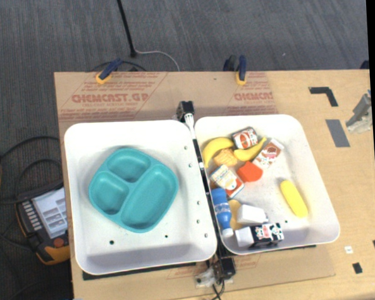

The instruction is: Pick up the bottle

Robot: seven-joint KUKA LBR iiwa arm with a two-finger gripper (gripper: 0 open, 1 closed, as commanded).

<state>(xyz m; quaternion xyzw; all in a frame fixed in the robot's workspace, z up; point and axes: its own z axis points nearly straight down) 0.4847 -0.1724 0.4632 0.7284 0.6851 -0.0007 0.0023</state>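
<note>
Along the left wall of the right bin (315, 170), at roughly eight o'clock from that bin's centre, lies the bottle (221, 209), clear-bodied with a blue cap end and a blue label, lying flat and pointing toward six o'clock. At its three o'clock side, touching or just beside it, sits a white box (250, 214); a black-and-white carton (267, 234) lies at five o'clock. Bananas (225, 148) and a small can (244, 138) crowd the twelve o'clock end, with an orange-red block (250, 172) near centre and a yellow corn-like piece (293, 197) at three o'clock. The left bin (86, 247) carries a teal divided plate (133, 188). At the bench's (346, 257) far three o'clock edge a grey part of the tool (361, 112) shows; whether it is spread or pressed together I cannot tell.
</note>
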